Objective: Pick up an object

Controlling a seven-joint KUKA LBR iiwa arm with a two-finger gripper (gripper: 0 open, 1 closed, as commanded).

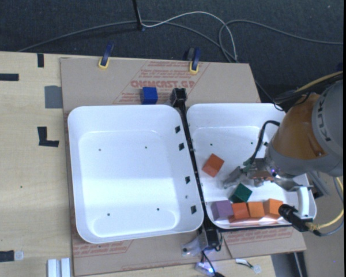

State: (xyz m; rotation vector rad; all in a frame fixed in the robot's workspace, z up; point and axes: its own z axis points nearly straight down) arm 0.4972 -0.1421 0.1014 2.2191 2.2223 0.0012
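My gripper (pixel 237 178) hangs low in the right bin (pixel 230 117), reaching in from the right, its grey fingers spread just above a dark green block (pixel 240 194). Nothing sits between the fingers. An orange block (pixel 213 165) lies tilted to the gripper's left, apart from it. Along the bin's near wall lie a purple block (pixel 221 209), a red-orange block (pixel 240 211) and two orange blocks (pixel 264 208) in a row.
The left bin (pixel 127 172) lies beside the right one, with a black divider (pixel 187 154) between them. A blue block (pixel 149 94) rests on the cardboard behind the bins. Cables run across the dark floor at the back.
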